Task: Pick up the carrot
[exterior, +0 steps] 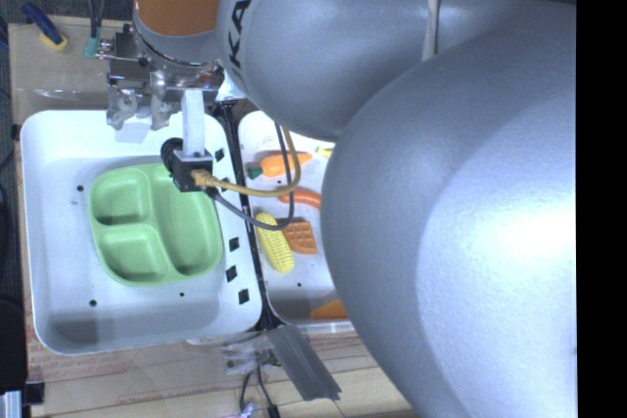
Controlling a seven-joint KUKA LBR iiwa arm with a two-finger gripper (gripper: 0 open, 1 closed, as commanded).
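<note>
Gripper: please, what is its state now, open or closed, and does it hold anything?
Gripper: cannot be told; it is above the left bin's back rim.

A green divided tray (pixel 157 225) is lying in the left white bin (pixel 44 210). To the tray's right, a yellow corn cob (pixel 276 245) is lying beside a waffle piece (pixel 302 237).

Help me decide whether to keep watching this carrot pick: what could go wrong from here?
1. The tool sits over the left bin's back edge, while the carrot lies in the right bin; closing here would likely grasp nothing.
2. The corn cob and other orange pieces crowd the carrot, so a wrong pick seems possible.
3. The arm covers much of the right bin, hiding the pick.
</note>
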